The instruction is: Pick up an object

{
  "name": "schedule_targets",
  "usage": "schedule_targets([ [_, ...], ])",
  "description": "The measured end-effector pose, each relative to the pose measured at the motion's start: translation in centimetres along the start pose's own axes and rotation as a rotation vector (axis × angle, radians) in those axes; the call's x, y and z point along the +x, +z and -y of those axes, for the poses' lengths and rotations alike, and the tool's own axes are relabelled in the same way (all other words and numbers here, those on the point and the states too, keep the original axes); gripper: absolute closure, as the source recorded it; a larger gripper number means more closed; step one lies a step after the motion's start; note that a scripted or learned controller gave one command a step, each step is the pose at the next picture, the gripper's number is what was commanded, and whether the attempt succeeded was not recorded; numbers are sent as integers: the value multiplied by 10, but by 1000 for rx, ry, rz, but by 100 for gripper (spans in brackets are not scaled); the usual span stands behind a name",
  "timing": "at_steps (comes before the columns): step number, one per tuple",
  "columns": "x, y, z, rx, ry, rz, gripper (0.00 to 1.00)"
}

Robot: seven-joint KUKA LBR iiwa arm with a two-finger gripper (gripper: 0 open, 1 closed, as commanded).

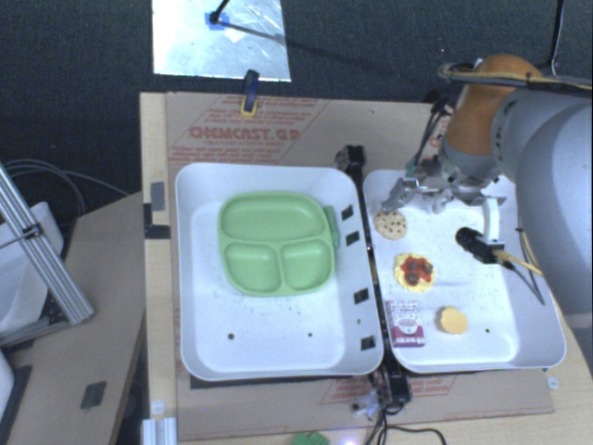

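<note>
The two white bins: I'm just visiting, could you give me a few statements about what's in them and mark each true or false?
1. The green tray lies in the left bin. True.
2. The cookie sits on the green tray. False: it lies in the right bin, near its upper left corner.
3. The small pizza lies between the cookie and the red and white packet. True.
4. The yellow round piece is in the left bin. False: it is in the right bin, beside the packet.
5. The arm reaches over the right bin. True.
</note>
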State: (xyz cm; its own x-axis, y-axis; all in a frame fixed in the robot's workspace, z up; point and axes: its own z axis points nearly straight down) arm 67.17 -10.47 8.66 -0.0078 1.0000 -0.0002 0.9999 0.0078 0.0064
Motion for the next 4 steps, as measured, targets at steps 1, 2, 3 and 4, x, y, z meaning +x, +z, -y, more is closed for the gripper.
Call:
schedule_targets([
  [1,-1,-12,0,-5,1,1,100],
  [2,-1,-12,0,-4,-1,1,0],
  [3,-15,1,24,1,9,0,0],
  [4,-14,-14,21,-6,5,-1,100],
])
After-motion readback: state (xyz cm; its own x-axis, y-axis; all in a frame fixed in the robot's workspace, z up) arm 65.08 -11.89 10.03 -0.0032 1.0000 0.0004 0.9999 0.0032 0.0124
